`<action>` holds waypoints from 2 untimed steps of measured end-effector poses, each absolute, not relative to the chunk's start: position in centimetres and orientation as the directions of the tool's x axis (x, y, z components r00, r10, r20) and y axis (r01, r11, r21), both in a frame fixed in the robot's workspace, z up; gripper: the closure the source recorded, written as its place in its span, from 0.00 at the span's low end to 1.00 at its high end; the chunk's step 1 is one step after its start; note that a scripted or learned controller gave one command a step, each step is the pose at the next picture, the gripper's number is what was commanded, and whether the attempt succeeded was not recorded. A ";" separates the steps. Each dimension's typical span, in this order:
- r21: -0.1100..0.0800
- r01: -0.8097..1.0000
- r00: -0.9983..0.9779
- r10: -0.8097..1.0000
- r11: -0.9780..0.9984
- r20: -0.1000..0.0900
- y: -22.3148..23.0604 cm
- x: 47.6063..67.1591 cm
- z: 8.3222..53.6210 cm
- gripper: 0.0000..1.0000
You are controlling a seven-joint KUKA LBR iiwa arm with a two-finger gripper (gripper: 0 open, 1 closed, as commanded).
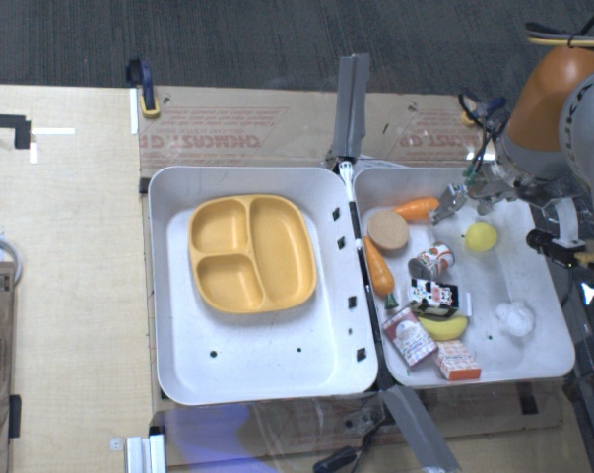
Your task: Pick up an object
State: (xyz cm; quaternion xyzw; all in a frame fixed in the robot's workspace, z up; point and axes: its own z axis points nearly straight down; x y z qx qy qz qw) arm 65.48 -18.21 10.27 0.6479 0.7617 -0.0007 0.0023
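1. The arm (562,106) leans in from the right, and its end effector (452,203) hangs over the back of the right bin (533,363), just beside the tip of one carrot (417,208). I can't tell whether it is open or closed, and nothing I can see sits in its grip.

2. I'd call this the approach step: no object is lifted yet. All the candidates lie in the right bin: a tan round piece (387,231), a second carrot (378,267) along the divider, a yellow ball (482,236), a small can (433,260), a banana (442,327), a few small boxes (458,361) and something white and crumpled (514,317).

3. The next move, as I judge it, calls for settling on one item, probably the nearby carrot or the ball, and descending squarely over it; the crowded items near the front look harder to isolate.

4. The left bin (178,353) carries a yellow divided plate (253,254). Both bins rest on a pale wooden tabletop (60,264), with cardboard (247,126) behind them and dark carpet (277,18) beyond.
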 end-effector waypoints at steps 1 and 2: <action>-0.001 0.981 -0.195 0.981 0.195 0.000 -11.5 58.9 9.2 0.00; -0.002 0.968 -0.252 0.968 0.252 0.001 -11.6 50.4 9.1 0.00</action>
